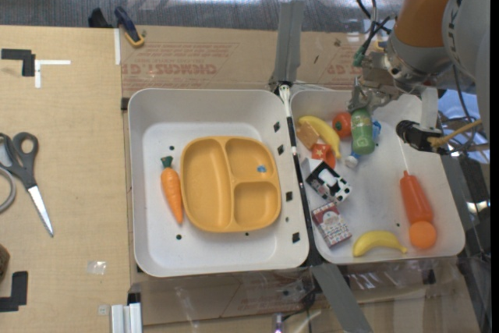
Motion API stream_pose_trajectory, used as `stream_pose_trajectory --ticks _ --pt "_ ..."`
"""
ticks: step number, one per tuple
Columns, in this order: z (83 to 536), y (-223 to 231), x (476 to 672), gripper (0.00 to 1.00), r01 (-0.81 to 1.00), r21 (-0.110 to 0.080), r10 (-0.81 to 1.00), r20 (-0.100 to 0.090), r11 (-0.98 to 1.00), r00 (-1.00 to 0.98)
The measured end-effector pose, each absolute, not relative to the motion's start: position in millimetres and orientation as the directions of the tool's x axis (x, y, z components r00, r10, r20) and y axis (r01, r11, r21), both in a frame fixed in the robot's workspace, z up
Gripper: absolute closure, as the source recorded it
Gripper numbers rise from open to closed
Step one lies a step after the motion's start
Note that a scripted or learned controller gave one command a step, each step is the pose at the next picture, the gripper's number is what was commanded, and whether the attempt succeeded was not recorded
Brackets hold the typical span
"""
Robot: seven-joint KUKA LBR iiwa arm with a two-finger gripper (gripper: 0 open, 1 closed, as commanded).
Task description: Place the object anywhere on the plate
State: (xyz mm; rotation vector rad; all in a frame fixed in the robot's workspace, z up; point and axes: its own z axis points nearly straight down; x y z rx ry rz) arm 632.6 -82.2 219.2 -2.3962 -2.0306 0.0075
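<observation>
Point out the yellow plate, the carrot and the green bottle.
yellow plate (204,182): camera view, floor of its large compartment.
carrot (172,193): camera view, middle of the orange body.
green bottle (362,132): camera view, middle of its side.

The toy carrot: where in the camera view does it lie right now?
The toy carrot lies in the left bin, leafy end up, just left of the yellow divided plate.

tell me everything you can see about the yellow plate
The plate is a yellow-orange, rounded-rectangle tray that looks like plastic, split into three compartments: one long one on the view's left and two smaller on the right. It lies flat, slightly turned, in the left bin. A small blue speck sits in its upper right compartment. A toy carrot lies just beside its left edge.
</observation>
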Motion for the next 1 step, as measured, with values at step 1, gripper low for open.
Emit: stream_pose_trajectory --ticks 1 --pt "231.4 3.6 585.1 1.0 0.995 -0.003 0.995 -0.001 0.1 -0.1"
